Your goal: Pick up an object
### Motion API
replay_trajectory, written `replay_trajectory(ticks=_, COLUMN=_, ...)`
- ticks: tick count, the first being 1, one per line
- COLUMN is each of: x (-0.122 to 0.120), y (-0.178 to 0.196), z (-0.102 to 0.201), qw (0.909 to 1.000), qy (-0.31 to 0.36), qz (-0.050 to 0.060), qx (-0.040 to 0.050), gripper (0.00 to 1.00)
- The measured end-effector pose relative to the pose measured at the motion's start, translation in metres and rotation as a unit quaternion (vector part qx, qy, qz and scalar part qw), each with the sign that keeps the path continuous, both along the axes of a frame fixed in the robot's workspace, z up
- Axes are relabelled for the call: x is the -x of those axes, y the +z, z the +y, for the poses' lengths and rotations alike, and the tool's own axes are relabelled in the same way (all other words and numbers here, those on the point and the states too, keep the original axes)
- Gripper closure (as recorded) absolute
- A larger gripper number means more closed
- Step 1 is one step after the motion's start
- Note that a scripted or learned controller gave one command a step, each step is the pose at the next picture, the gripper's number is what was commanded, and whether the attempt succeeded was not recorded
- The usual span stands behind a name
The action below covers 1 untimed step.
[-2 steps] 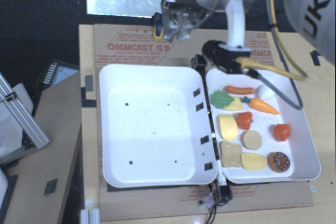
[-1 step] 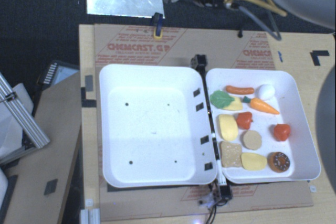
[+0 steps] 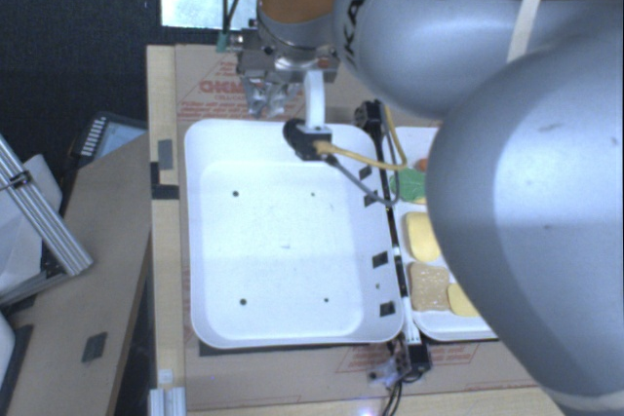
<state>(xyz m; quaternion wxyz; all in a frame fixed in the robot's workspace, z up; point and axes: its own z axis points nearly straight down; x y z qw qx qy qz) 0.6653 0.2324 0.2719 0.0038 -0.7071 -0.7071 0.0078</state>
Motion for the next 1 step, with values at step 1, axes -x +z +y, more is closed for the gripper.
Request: replay_trajectory(ticks=1, x=0.0097, y=-0.1792, z=-0.0048, qw=1.0000, qy=0.000, qz=-0.007, qx=-0.0028, gripper=1.00)
